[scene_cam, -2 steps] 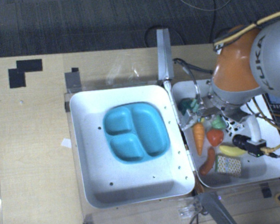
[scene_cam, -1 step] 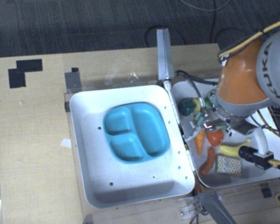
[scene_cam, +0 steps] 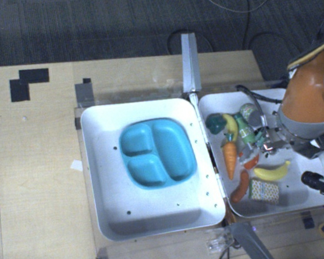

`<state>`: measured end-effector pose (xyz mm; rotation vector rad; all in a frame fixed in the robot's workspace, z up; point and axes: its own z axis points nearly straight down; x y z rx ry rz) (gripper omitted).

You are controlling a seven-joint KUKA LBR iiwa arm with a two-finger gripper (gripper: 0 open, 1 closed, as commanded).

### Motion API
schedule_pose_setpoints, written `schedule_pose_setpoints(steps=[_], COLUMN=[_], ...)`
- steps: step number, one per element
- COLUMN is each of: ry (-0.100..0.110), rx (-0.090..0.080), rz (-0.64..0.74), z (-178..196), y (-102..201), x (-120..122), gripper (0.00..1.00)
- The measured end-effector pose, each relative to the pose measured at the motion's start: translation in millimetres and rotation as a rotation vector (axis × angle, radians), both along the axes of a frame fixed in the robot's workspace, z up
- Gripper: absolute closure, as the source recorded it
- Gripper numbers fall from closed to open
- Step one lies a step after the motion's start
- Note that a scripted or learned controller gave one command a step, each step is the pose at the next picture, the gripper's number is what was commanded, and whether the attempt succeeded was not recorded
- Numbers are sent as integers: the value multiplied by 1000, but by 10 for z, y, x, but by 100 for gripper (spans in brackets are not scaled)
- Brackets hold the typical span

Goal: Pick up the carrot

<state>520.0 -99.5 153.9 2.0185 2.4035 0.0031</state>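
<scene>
In the right shallow white plastic bin, a patterned square packet and a reddish sausage-shaped toy are seen nearest. Just beyond, the tapered orange carrot with a green top is found upright beside the bin's left wall, the sausage at its tip. The claw is placed apart, among clutter; its opening cannot be told. A neighbour could be seized instead, given the crowding.
</scene>
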Motion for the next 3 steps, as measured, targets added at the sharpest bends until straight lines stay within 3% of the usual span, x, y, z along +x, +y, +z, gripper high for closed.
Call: schedule_pose_setpoints(steps=[1, 2, 3], ry=[-10, -14, -2], rx=[0, 3, 1], rz=[-69, -66, -91], z=[-643, -525, 321], y=[58, 78, 890], x=[644, 664, 863], gripper=[0, 100, 100])
